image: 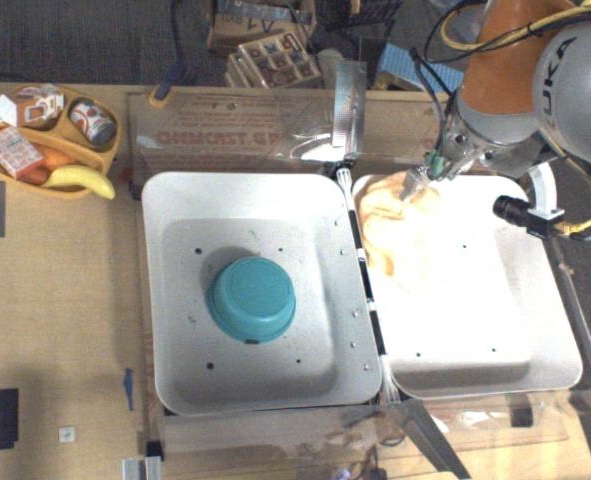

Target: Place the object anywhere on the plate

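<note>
One fixed camera, mounted above the bench (55,318), looking down at a slant. Both white bins sit mid-frame, side by side: left bin (175,368), right bin (535,368). Far edge of the bench toward top of frame, with dark floor and clutter beyond it. Arm (535,58) enters from upper right. Medium range: both bins fit whole, with bare bench visible at left.

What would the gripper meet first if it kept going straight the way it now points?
The gripper points down and to the view's left, at the pale orange object in the right bin's far left corner. It would probably meet that object first, though depth is hard to judge.
</note>
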`<state>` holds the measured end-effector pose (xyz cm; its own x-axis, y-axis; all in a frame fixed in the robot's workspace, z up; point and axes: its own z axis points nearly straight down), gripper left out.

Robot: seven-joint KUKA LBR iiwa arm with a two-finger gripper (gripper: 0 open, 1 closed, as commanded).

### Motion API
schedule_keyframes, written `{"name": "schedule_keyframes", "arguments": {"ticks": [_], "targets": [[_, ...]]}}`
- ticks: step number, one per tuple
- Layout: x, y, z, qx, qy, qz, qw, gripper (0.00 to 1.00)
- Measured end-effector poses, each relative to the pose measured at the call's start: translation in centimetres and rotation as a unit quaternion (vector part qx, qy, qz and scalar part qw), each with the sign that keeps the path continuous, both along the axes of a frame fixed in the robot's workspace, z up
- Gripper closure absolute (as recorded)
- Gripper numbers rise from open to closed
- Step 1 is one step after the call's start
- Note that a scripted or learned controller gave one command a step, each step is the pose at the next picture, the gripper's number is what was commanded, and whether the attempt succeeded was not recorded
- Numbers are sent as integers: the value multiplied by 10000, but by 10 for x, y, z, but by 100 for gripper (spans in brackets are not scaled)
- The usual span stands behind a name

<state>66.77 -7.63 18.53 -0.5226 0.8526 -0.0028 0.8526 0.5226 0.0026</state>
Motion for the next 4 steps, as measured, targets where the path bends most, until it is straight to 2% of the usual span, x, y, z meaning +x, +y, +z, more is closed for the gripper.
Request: {"name": "schedule_keyframes", "arguments": {"ticks": [1, 2, 3, 4], "targets": [[1, -1, 40, 0, -3, -3, 10000, 100], [-10, 47, 33, 1, 10, 1975, 9803, 100], [-27, 92, 26, -3, 5, 3866, 9223, 100], [-48, 135, 34, -6, 3, 4854, 8743, 100]]}}
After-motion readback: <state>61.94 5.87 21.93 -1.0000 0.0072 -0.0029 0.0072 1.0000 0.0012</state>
